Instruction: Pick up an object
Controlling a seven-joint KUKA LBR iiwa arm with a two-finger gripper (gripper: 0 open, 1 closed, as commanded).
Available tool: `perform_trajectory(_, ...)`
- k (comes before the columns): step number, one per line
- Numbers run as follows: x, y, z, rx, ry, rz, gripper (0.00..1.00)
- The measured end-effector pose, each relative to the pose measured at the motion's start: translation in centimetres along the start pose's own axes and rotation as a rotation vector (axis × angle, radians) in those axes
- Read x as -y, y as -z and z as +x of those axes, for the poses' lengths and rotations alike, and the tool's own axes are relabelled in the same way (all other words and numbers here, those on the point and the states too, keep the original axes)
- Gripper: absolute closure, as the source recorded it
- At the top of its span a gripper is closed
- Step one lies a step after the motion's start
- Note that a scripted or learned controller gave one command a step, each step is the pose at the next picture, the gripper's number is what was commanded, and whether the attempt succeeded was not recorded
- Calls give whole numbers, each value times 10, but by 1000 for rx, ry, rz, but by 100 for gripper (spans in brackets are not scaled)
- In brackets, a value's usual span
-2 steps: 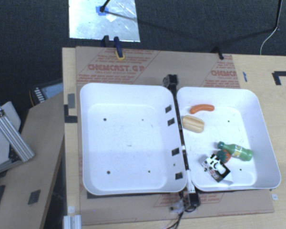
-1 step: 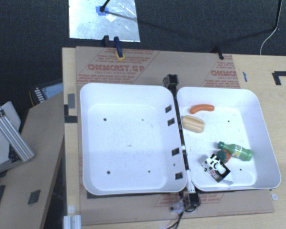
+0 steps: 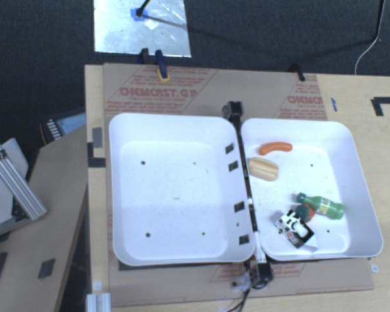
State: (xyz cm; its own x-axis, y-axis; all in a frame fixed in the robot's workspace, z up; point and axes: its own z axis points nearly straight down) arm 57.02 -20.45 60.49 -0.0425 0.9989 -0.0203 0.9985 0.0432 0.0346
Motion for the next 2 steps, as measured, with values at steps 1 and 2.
perform_trajectory(1,-37,-236,24,-25,-37,48,100)
perform_trajectory(2,-35,-151,132,-22,-28,23,100)
